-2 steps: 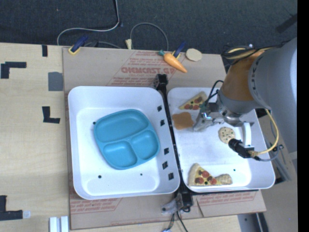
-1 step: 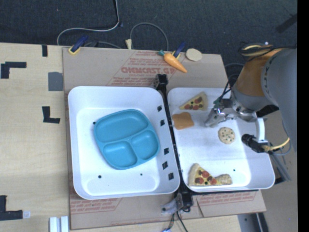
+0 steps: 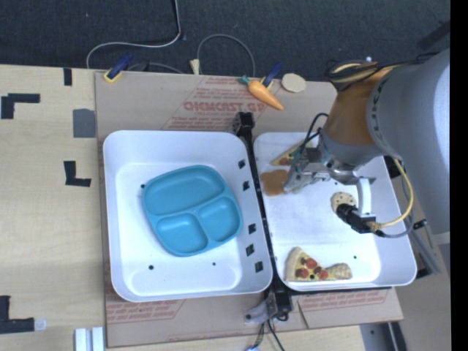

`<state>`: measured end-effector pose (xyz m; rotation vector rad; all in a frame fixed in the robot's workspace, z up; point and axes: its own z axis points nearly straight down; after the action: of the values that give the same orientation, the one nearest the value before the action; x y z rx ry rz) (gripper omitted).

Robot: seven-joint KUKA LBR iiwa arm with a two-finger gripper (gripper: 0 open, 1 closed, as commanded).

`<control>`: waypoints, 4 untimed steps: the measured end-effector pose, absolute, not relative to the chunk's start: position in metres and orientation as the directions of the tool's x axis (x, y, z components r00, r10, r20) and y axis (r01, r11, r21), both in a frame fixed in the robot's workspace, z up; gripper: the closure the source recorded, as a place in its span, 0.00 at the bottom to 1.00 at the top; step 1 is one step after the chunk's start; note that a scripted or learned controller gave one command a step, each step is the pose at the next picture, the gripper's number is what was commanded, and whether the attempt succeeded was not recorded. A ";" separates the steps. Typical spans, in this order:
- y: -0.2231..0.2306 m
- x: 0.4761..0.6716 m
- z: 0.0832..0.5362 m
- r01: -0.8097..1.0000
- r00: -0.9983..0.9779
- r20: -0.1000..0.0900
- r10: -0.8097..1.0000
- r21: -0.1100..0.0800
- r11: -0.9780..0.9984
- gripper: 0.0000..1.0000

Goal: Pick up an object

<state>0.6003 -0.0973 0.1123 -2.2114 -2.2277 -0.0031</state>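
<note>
Reaching in from the right of the frame, grey arm with orange band (image 3: pixel 358 115) bent down over the right-hand white bin (image 3: pixel 395 269), two-finger gripper (image 3: pixel 295 180) low beside a brown flat round piece (image 3: pixel 272 183) near the bin's left wall; finger spread impossible to tell. Lower down, toy pizza slice (image 3: pixel 316 268). Left-hand white bin (image 3: pixel 121 159) holding a blue compartment tray (image 3: pixel 191 209). Cardboard sheet (image 3: pixel 146 101) beneath on pale wooden bench (image 3: pixel 44 225), toy orange carrot (image 3: pixel 265 93) at upper centre.
</note>
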 end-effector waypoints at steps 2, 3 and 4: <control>-0.212 0.577 0.088 1.000 0.003 0.001 1.000 0.007 -0.003 1.00; -0.218 0.572 0.172 1.000 0.000 -0.002 1.000 0.005 0.000 1.00; -0.141 0.611 0.172 1.000 -0.009 0.002 1.000 0.001 0.009 1.00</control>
<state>0.6108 -0.1407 0.1721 -2.2109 -2.2308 -0.0039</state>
